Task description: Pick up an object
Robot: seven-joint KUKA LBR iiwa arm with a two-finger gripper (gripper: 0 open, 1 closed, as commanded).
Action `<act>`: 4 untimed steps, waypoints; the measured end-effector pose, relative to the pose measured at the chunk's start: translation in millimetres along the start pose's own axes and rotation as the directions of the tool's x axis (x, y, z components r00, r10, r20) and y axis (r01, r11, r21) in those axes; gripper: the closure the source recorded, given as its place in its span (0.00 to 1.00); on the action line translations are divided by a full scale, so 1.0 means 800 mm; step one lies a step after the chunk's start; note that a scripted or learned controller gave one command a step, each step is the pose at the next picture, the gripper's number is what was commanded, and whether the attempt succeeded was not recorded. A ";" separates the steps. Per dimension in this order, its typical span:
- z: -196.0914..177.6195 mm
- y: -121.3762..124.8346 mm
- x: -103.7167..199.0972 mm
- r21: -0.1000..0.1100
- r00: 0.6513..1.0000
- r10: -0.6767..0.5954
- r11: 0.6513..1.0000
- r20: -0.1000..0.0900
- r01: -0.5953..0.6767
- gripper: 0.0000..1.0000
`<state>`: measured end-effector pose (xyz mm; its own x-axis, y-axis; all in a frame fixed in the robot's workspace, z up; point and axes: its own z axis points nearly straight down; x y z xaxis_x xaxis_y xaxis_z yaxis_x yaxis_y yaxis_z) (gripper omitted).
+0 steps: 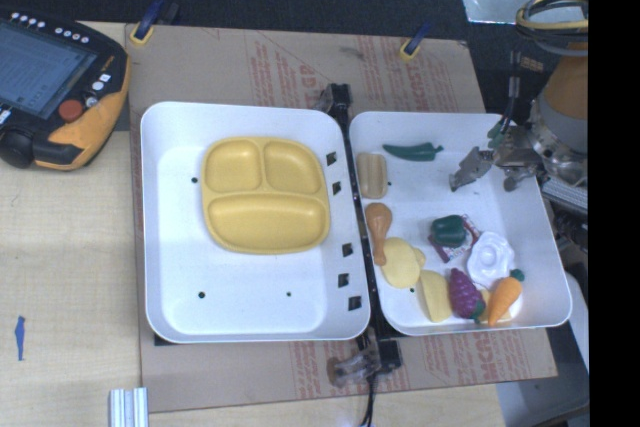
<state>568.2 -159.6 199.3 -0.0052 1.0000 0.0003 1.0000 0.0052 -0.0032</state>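
Observation:
My gripper [487, 181] hangs over the upper right part of the right bin [540, 215], its fingers spread open with nothing between them. A green chili [412, 151] lies just to its left. Below it sit a dark green pepper [448, 231] and a white fried egg [488, 258]. Along the bin's front lie purple grapes [463, 293], a carrot [503, 300] and two yellow pieces [400, 263] [433, 296]. A beige bread piece [372, 175] and a chicken drumstick [378, 225] rest by the left wall.
The left bin [170, 245] holds a yellow divided plate [266, 193]. A teach pendant [50, 90] lies on the bench at the far left. Black clips [350, 245] run along the seam between the bins.

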 end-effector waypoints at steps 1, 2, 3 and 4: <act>0.139 -0.024 0.008 0.003 1.000 -0.001 1.000 -0.001 0.001 0.00; 0.135 -0.083 0.017 0.003 1.000 0.000 1.000 -0.001 0.000 0.00; 0.122 -0.082 0.014 0.001 1.000 0.000 1.000 0.001 0.000 1.00; 0.122 -0.082 0.014 0.000 1.000 0.000 1.000 0.001 0.000 0.00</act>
<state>502.6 -148.8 102.0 -0.0049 1.0000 -0.0008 1.0000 0.0049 -0.0030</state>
